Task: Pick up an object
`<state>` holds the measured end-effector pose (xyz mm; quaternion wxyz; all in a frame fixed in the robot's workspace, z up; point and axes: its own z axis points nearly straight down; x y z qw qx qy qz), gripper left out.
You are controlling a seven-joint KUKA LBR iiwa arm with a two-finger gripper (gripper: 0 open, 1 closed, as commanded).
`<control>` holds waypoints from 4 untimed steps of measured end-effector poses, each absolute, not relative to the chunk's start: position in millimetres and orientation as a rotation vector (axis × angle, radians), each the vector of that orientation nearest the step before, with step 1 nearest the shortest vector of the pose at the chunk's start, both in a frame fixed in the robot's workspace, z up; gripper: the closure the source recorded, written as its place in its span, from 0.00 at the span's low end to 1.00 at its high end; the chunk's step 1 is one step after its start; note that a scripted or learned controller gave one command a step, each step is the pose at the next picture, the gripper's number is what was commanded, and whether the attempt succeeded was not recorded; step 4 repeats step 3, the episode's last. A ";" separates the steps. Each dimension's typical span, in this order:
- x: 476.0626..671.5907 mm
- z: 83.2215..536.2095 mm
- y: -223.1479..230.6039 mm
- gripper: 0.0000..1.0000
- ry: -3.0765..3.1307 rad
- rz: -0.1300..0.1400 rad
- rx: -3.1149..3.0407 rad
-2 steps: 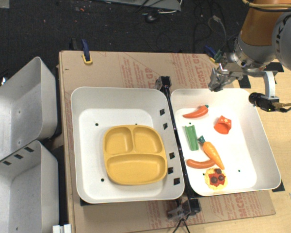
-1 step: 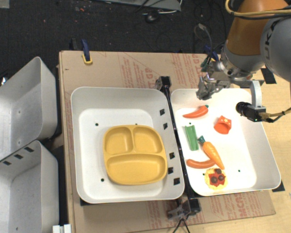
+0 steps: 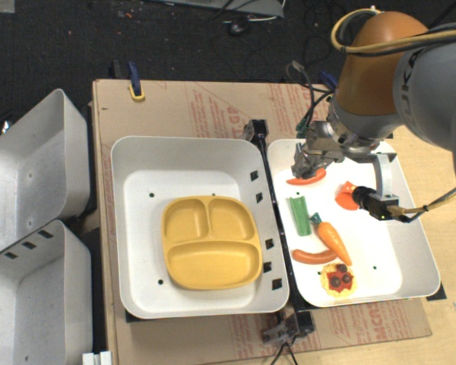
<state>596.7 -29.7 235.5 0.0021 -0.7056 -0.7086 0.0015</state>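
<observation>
Step in hand: reaching for pick in right bin [image 3: 410, 276]. Gripper [image 3: 310, 166] low over red pepper [image 3: 307, 178] near bin's upper left corner, maybe touching; jaw state impossible to tell, no claim of hold. Just below: green stick [image 3: 299, 214], carrot [image 3: 331, 236], sausage [image 3: 313, 256], small tart [image 3: 338, 279]. Yellow tray [image 3: 211, 242] in left bin [image 3: 133, 226]. Next, by judgement: close on pepper, lift straight, avoid bin wall.

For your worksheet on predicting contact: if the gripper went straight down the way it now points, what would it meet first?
Most likely the red curved piece lying in the right bin, directly under the gripper. Depth is hard to judge from this slanted view, so it may already be touching it.
</observation>
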 end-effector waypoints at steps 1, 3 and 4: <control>559.5 225.6 5.9 1.00 -2.223 0.004 -2.215; 489.1 220.5 88.4 1.00 -2.225 0.004 -2.213; 489.1 220.5 88.4 1.00 -2.225 0.004 -2.213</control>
